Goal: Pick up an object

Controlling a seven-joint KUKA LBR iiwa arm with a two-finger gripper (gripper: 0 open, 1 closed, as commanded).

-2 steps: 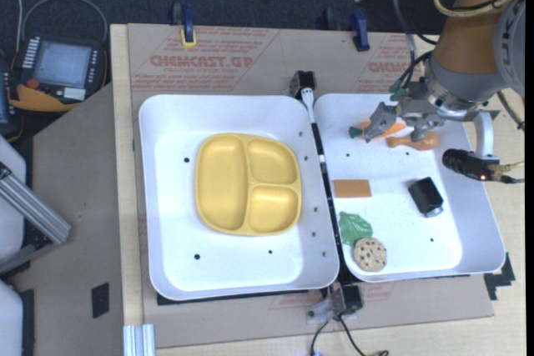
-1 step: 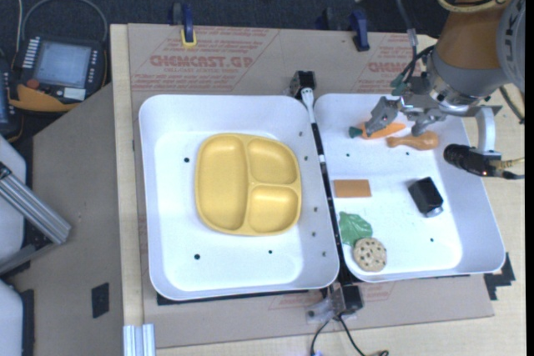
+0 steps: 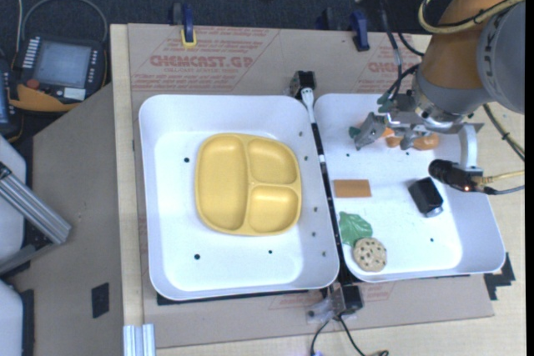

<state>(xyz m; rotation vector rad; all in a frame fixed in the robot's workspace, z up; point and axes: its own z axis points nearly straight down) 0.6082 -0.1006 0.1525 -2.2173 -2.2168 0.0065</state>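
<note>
Cardboard covered the bench under two white bins: the left bin (image 3: 158, 179) held a yellow divided plate (image 3: 248, 183). Over the right bin's (image 3: 476, 250) far end the gripper (image 3: 399, 132) hung, its state unclear, near an orange piece (image 3: 426, 142); nearer lay a black block (image 3: 426, 197), brown slab (image 3: 351, 189), green leaf (image 3: 355, 224) and cookie (image 3: 370, 253).

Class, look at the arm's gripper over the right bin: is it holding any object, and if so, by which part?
It cannot be told. The gripper hangs over the far end of the right bin, close to something orange, but the view shows nothing clearly between its fingers.
</note>
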